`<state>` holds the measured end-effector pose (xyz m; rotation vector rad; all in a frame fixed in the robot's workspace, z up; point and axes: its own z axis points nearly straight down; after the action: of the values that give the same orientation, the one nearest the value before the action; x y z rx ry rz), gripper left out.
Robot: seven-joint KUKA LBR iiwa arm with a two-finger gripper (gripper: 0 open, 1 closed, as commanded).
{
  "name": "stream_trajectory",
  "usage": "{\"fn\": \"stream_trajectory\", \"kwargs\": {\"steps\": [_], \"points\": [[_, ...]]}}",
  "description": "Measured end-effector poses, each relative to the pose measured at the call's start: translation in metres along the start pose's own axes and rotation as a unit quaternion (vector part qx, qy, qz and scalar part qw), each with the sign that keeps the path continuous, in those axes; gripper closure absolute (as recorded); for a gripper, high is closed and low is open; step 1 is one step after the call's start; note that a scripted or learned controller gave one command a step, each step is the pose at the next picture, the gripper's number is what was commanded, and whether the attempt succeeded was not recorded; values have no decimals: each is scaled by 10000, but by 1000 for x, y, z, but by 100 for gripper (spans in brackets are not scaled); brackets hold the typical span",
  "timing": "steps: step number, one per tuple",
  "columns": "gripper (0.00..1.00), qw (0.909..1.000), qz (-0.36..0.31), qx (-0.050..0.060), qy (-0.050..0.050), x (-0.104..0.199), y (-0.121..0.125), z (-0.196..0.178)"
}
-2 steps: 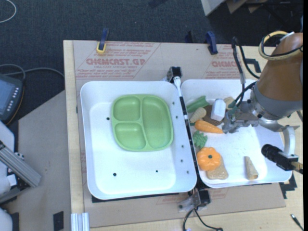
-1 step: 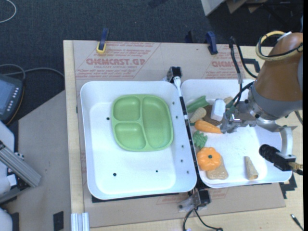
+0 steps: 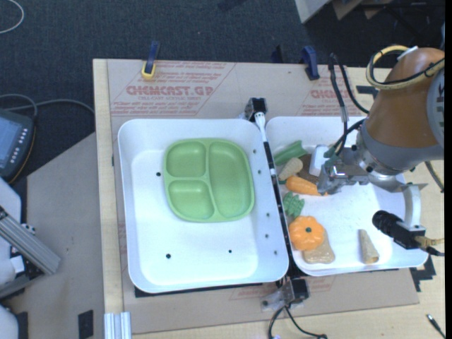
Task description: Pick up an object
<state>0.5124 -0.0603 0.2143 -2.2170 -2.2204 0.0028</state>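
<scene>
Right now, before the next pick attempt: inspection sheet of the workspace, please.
Surface: brown board bearing the left bin and right bin, side by side.
Job's things: in the right bin, carrot, leafy piece, pumpkin, tan slice, tan wedge, green piece, beige piece.
Clutter: green divided plate in the left bin.
Grippers: gripper low in the right bin, beside the carrot; no grasp can be confirmed.
Cables: black cables along the arm; white loop on the floor.
Surroundings: dark carpet; yellow clamp and blue clamp on the board's far edge; screen device at left.
</scene>
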Motion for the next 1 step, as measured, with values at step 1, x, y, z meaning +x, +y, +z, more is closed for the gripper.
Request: {"fn": "stream_trajectory", "kwargs": {"steps": [1], "points": [[100, 10000, 12, -25, -8, -10, -5, -8]]}}
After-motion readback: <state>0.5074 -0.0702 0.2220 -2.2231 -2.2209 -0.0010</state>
